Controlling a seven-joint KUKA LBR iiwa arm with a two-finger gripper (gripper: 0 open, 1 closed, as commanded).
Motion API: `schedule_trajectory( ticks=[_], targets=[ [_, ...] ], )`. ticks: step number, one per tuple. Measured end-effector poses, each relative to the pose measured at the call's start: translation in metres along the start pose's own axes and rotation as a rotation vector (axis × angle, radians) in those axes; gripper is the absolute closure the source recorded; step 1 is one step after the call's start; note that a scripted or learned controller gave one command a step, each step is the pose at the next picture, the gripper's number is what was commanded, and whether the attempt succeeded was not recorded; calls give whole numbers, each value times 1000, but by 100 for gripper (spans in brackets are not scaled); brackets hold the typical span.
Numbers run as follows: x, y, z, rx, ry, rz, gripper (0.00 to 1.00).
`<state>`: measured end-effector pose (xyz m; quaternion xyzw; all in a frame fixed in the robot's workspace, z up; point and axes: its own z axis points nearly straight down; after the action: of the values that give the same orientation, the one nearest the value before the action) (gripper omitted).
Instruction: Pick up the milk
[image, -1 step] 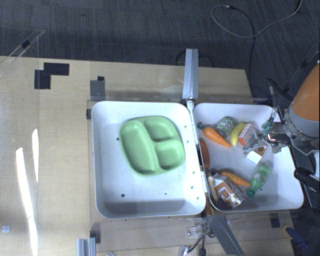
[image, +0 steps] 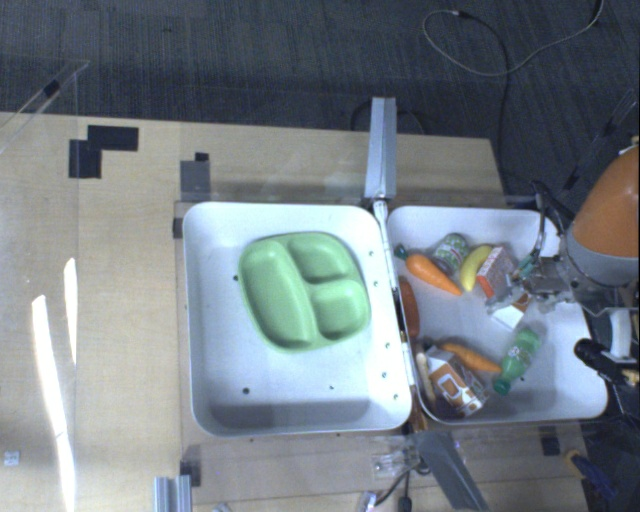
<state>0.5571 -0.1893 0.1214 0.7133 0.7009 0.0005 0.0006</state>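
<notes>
The bench (image: 120, 300) has two white bins side by side. The left bin (image: 215, 330) holds a green plate (image: 305, 290) with three parts, lying near the middle of it.

The right bin (image: 592, 400) is full of toy food. The milk (image: 455, 385) looks like the brown and white carton lying on its side at about 7 o'clock in this bin, close to the bottom rim. Just above it lies a small carrot (image: 472, 357). A green bottle (image: 515, 358) lies tilted at about 5 o'clock, with its cap end beside that carrot's tip. A long brown sausage (image: 408, 305) lies along the bin's wall at 9 o'clock. At about 11 o'clock there is a bigger carrot (image: 433, 273), a small round can (image: 450, 247) above it, and a yellow banana (image: 473, 265) next to them. A red and white box (image: 497, 272) sits just beside the banana, toward 12 o'clock.

The arm (image: 610, 215) comes in from 3 o'clock, and its orange band is over the bin's right edge. The claw (image: 527, 288) is low over the bin, near the red and white box, with a small white piece (image: 508, 316) just under it. I cannot tell if the claw is open or closed. The claw is well apart from the milk, which lies toward 7 o'clock from it, and nothing touches the milk from above
</notes>
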Motion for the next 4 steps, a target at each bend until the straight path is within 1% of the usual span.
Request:
schedule_trajectory(
  ticks=[1, 2, 3, 4],
  targets=[
    [0, 3, -13, -7, -1, -1, 100],
    [0, 3, -13, -7, -1, -1, 0],
    [-6, 63, 30, 5, -1, -180, 0],
    [-7, 63, 18, 3, -5, -183, 100]
  ],
)
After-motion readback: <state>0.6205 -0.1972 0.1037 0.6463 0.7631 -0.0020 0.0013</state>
